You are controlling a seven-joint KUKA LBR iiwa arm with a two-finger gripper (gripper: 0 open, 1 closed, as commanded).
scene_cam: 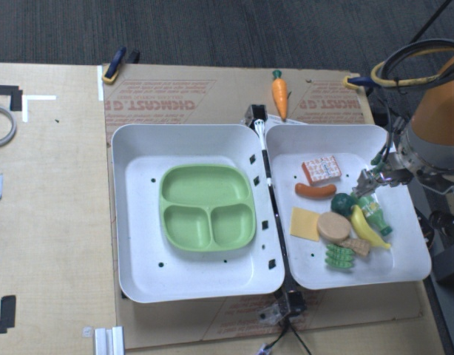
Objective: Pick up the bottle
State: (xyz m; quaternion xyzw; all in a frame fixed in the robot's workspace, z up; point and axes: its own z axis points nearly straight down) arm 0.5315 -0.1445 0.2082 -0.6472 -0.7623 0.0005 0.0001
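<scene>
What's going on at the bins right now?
The arm has reached into the right bin, with its gripper just above the green bottle. The bottle lies among toy food beside a banana. Nothing looks lifted yet. The left bin holds a green divided tray.

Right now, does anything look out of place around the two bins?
Yes: a toy carrot lies outside both bins, on the cardboard just behind the right bin. The other food items, including the green bottle lying on its side beside the banana, are piled in that bin.
</scene>
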